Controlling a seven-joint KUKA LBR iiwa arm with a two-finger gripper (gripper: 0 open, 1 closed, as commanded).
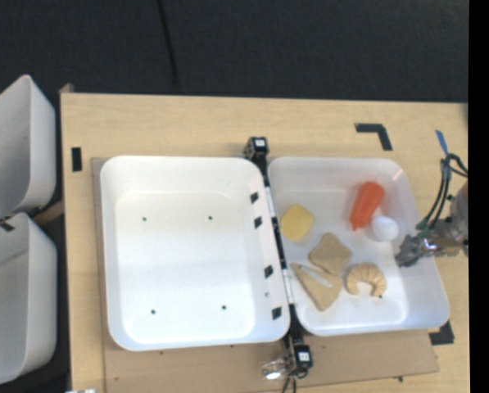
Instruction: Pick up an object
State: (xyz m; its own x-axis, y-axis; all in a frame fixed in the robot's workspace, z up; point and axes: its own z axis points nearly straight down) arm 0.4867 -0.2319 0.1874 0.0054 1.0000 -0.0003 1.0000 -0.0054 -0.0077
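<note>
croissant left of pincer

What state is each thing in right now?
Orange carrot: lying in right bin, touching white ball.
Yellow piece: lying apart.
Croissant: lying free, ungrasped.
Tan slices: overlapping.
Gripper: at right bin's right edge, holding nothing visible.
Left bin: upright.

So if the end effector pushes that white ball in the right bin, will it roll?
Probably. The white ball looks round and smooth, so it would likely roll. It sits against the orange carrot, which may block it that way.
</note>
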